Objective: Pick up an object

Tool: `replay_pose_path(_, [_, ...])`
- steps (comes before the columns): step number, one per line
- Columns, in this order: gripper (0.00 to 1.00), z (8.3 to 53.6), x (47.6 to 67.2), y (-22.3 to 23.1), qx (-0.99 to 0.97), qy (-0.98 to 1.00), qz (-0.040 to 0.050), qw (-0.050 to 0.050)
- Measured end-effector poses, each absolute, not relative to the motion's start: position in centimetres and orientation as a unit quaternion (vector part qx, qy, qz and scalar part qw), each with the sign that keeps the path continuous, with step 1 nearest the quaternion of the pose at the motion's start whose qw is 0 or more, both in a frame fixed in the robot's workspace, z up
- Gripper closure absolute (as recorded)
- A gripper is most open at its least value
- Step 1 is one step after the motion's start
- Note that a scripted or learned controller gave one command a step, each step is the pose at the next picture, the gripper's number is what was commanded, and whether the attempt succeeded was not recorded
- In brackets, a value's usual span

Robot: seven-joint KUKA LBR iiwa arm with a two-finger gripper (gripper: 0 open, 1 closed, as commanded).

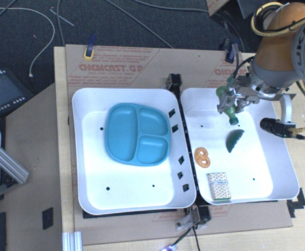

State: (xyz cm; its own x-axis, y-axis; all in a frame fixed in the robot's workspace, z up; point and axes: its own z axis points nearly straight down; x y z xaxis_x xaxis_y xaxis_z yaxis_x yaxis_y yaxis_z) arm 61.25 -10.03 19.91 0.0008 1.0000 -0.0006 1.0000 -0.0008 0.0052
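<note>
My gripper (231,109) hangs over the back part of the right bin (278,177), with the arm reaching in from the right. Just in front of it, apart from it, a dark green object (235,139) lies on the bin floor. An orange pretzel-shaped piece (201,157) rests near the bin's left wall. A small patterned packet (219,185) lies by the front rim. I see nothing held by the gripper.
The left bin (90,177) holds a blue divided plate (138,134) in its middle. A black divider with clips (179,140) runs between the bins. Cables trail over the dark floor behind the bench.
</note>
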Motion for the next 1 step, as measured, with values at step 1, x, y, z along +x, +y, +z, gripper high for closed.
replay_pose_path(1, [1.0, 25.26, 61.39, -10.03, 0.707, 0.707, 0.0022, 0.003])
